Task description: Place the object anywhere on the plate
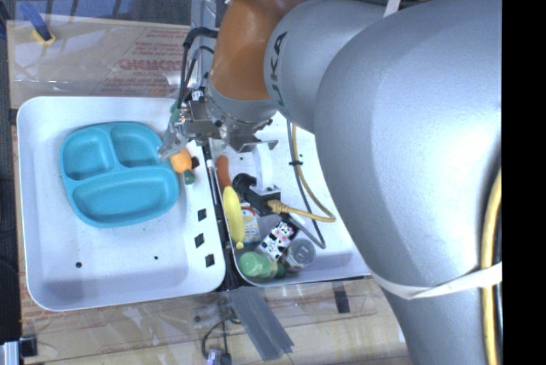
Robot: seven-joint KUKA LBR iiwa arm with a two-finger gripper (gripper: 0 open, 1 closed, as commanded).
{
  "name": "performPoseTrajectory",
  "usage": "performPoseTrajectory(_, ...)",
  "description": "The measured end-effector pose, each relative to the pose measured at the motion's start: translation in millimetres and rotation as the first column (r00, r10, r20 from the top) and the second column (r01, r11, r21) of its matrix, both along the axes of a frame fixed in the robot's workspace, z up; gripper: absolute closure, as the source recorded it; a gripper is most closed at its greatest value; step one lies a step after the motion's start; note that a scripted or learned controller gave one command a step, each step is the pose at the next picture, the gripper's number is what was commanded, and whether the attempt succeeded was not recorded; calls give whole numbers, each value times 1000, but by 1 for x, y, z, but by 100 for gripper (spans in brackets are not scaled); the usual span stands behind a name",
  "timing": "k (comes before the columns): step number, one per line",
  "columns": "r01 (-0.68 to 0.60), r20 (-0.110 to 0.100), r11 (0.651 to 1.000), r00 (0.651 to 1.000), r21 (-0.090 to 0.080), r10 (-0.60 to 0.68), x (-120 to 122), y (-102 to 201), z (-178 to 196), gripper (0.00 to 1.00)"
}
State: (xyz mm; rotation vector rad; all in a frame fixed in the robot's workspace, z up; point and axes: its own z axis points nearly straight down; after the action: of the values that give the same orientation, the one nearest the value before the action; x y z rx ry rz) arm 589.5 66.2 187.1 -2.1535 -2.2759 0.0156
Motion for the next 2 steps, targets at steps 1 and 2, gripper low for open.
performPoseTrajectory(1, -4, -10, 1000, 1000, -2, 4, 0, 0, 5, 100)
performPoseTrajectory(2, -9, -19, 1000, 1000, -4, 9, 0, 0, 10, 100)
